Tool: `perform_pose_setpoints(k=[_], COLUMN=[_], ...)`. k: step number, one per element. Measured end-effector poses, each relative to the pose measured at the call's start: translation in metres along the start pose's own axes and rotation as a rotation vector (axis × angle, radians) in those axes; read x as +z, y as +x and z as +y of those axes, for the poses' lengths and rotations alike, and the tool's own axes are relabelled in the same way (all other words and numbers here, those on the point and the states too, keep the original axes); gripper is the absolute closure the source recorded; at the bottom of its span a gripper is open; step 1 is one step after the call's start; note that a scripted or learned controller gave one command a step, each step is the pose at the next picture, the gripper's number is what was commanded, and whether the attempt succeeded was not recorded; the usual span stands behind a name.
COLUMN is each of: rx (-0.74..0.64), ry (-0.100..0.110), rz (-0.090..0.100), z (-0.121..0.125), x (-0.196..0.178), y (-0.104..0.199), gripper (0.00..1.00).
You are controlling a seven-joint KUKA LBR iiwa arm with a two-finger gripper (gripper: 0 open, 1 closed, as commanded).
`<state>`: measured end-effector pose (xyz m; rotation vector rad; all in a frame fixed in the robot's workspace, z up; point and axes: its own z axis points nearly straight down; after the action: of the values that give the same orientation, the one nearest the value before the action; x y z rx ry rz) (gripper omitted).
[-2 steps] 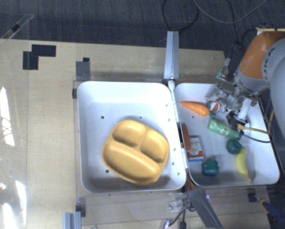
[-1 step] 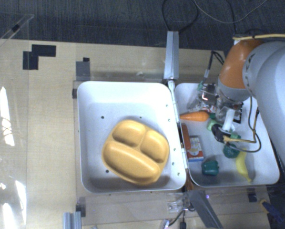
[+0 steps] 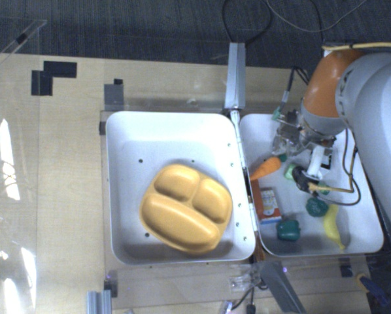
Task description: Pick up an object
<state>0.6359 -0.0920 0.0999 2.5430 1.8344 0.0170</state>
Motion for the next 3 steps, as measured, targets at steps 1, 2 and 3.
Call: perform_pose_setpoints(k=[1, 2, 3], rx=[0.101, 0.1, 0.104], ry=[0.004, 0.005, 0.003], rz=[-0.004, -0.004, -0.003], z=[0.023, 0.023, -0.038], x=[-0.133, -0.132, 0.011], y=[0.034, 0.034, -0.004], gripper=[1.0, 0.0, 0.0])
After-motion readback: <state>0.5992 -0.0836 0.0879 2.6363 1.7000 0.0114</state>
